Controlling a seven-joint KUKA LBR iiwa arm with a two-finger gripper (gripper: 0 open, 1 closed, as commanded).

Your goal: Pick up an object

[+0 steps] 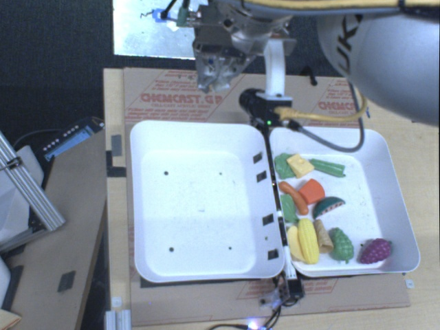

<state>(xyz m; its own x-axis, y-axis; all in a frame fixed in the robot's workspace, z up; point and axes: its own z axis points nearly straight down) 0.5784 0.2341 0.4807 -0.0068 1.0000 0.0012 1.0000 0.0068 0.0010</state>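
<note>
Lying lengthwise along the bin's near-far axis, corn [308, 240] points toward the near rim.

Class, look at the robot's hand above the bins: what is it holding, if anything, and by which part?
Nothing. The hand hangs above the bench behind the left bin, with no object between its fingers.

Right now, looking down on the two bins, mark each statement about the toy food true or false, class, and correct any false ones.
1. All the toy food lies in the right bin. True.
2. The purple grapes lie at the far end of their bin. False: they lie at its near right corner.
3. The gripper hangs beyond the far edge of the left bin. True.
4. The corn cob lies in the left bin. False: it lies in the right bin, near the divider.
</note>
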